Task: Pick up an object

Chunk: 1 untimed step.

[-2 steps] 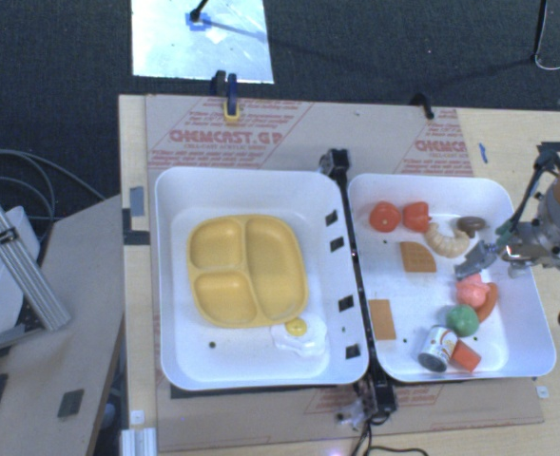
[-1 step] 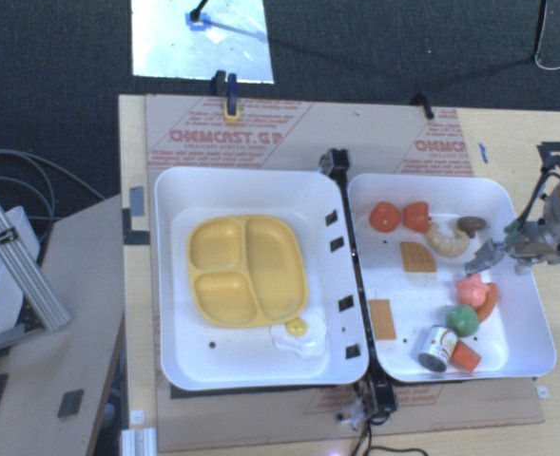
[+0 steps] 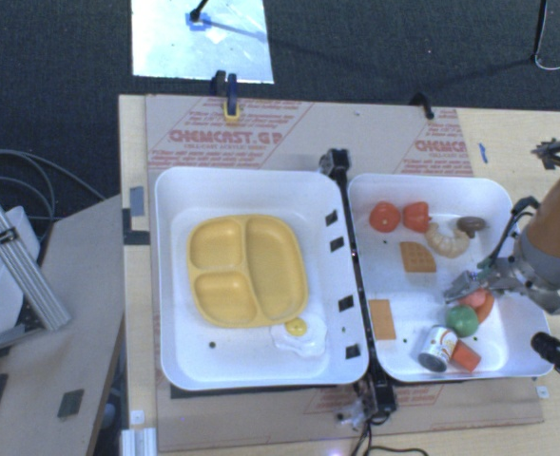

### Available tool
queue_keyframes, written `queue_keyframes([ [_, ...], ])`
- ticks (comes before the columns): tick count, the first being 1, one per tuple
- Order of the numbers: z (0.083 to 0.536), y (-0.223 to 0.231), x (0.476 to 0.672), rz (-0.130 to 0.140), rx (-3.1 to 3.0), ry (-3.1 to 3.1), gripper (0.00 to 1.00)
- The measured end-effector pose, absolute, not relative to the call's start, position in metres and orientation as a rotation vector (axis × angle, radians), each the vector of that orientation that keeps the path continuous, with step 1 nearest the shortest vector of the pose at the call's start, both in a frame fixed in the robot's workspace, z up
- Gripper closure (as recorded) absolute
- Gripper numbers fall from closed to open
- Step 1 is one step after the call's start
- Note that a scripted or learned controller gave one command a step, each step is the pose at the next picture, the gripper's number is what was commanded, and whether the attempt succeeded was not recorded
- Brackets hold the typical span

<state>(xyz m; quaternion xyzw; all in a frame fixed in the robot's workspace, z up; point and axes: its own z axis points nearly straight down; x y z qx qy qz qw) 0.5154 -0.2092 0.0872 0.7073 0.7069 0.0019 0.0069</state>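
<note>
The arm reaches in from the right, its gripper (image 3: 472, 285) low in the right bin (image 3: 493, 198) over a green and orange toy vegetable (image 3: 470, 313). Whether the jaws are spread or pinching anything cannot be told. This looks like the approach to a grasp; next it probably needs to close and lift straight up.

Counted (toy food, mostly): 2 bins on the counter (image 3: 375, 131), 1 yellow divided plate (image 3: 247, 270), 1 fried egg (image 3: 297, 334), 2 crackers (image 3: 417, 256), 1 can (image 3: 436, 348).
</note>
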Motion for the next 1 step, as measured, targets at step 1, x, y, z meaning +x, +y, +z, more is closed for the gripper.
queue_keyframes([
  [1, 0.1020, -0.2125, 0.5191, 0.008, 2.201, 2.200, 1.00],
])
